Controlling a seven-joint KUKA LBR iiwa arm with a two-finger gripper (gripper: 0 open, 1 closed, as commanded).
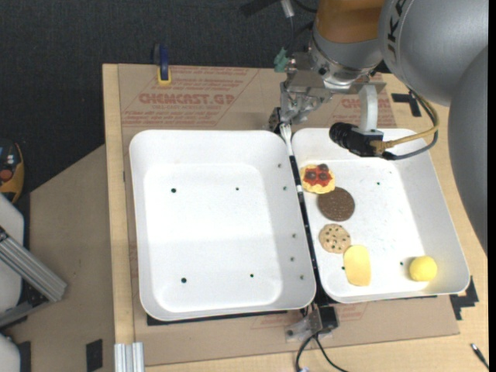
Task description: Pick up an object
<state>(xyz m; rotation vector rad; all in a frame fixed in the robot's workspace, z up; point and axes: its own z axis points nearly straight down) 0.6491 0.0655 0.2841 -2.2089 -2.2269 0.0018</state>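
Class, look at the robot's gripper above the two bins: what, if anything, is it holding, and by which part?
Nothing. The gripper hangs over the far end of the seam between the bins with no object between its fingers; the toy foods lie in the right bin.

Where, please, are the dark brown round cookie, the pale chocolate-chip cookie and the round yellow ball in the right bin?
dark brown round cookie (336, 204), camera view, centre of its top face.
pale chocolate-chip cookie (334, 238), camera view, middle of its speckled top.
round yellow ball (422, 269), camera view, middle of its rounded surface.
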